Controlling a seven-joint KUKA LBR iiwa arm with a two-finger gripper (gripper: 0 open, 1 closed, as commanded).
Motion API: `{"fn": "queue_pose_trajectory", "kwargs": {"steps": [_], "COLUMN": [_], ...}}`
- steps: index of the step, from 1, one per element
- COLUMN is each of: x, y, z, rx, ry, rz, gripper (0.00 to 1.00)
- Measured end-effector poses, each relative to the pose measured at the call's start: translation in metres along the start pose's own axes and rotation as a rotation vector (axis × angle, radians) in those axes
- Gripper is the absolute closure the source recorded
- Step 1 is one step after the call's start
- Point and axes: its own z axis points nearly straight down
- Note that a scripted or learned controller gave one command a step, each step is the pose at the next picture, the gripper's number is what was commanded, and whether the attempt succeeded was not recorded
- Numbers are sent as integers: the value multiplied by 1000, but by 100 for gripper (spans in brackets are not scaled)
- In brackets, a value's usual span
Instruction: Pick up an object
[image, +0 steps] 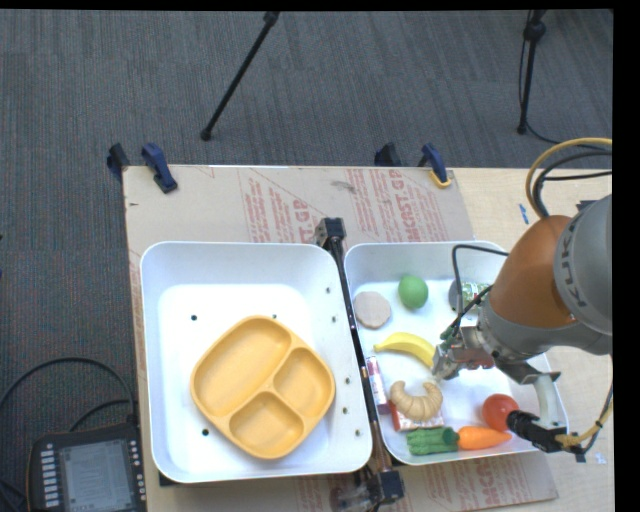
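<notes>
My gripper hangs low in the right bin, at the right tip of a yellow banana and just above a croissant. The grey and orange arm reaches in from the right and covers the bin's right side. A green lime and a beige round cookie lie behind the banana. A red tomato, an orange carrot and a green vegetable lie along the front edge.
The left bin holds a yellow divided plate. A red and white packet lies against the right bin's left wall. A silvery object sits partly hidden behind the arm. Clamps grip the board's back edge.
</notes>
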Motion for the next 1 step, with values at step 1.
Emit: {"fn": "queue_pose_trajectory", "kwargs": {"steps": [1], "x": [0], "y": [0], "z": [0], "rx": [0], "ry": [0], "rz": [1], "gripper": [0]}}
